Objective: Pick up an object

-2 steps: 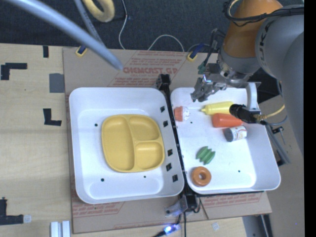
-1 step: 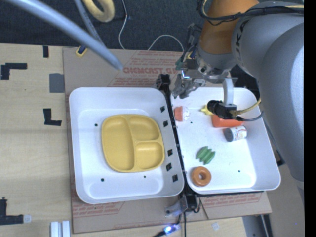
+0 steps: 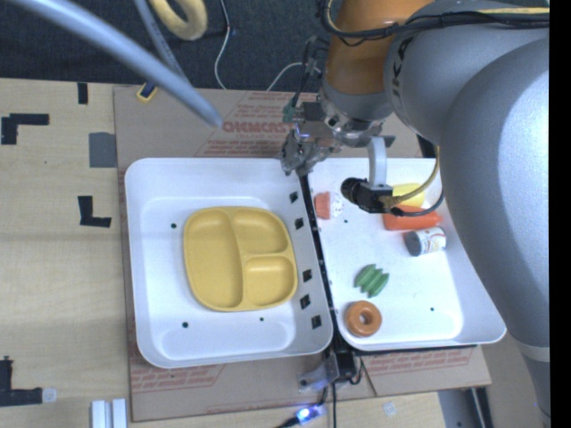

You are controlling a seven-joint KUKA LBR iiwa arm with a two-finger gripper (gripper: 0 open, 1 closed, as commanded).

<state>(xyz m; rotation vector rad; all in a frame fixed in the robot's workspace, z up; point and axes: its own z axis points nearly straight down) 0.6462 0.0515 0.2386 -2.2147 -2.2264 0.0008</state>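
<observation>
My gripper (image 3: 296, 156) hangs over the far end of the divider between the two white bins, with nothing visibly in it. The right bin (image 3: 464, 315) holds a small orange-and-white piece (image 3: 323, 206) just right of the divider, an orange stick-shaped thing (image 3: 412, 222), a yellow thing (image 3: 407, 192) partly hidden behind the wrist hardware, a small grey-and-white can (image 3: 426, 241), a green ridged piece (image 3: 372, 280) and a brown donut (image 3: 363, 317). The orange-and-white piece lies closest to the gripper, a little nearer the camera.
A yellow divided plate (image 3: 239, 257) lies in the middle of the left bin (image 3: 147, 239). The grey arm covers the right side of the view and overhangs the right bin's far corner. A grey pole (image 3: 107, 38) crosses the upper left.
</observation>
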